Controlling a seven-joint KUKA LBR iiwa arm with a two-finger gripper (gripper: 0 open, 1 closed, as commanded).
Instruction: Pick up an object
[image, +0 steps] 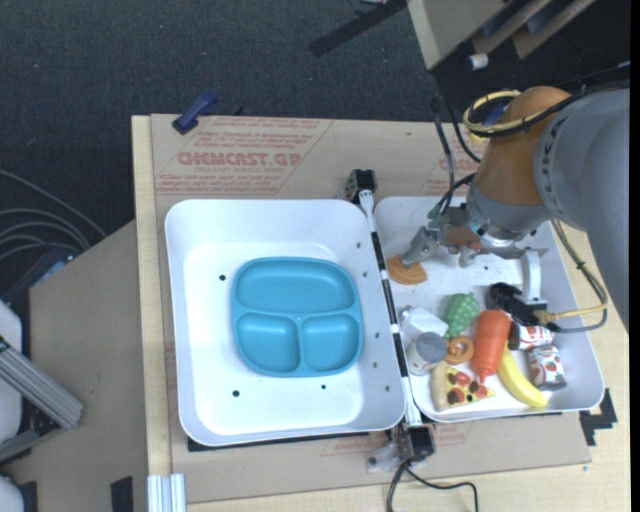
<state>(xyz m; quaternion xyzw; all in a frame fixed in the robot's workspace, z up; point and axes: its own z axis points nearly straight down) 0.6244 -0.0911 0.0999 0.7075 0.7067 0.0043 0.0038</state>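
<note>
Camera view. The gripper (432, 243) is reaching into the upper part of the right bin (580, 372), with the grey arm (585, 140) and its orange band (515, 160) coming in from the right. Whether anything is sitting between the metal parts at the tip, and how far apart they are standing, cannot be told at this angle.

Just below and slightly left of the tip, an orange flat piece (406, 269) is lying on the bin floor, close to the dividing wall; it is rounded, pale orange-brown, and appears to be apart from the tip.

Further below the tip, toys are crowding the lower half of the same bin: a green bumpy piece (461, 310), a carrot (490, 342) lying upright in the frame, a banana (522, 382) at a slant, a pizza slice (458, 385), a small red-and-white carton (546, 366), and a grey round item (431, 347).

Left of the tip, across the divider, the left bin (195, 330) is holding a blue compartment tray (296, 314).
</note>
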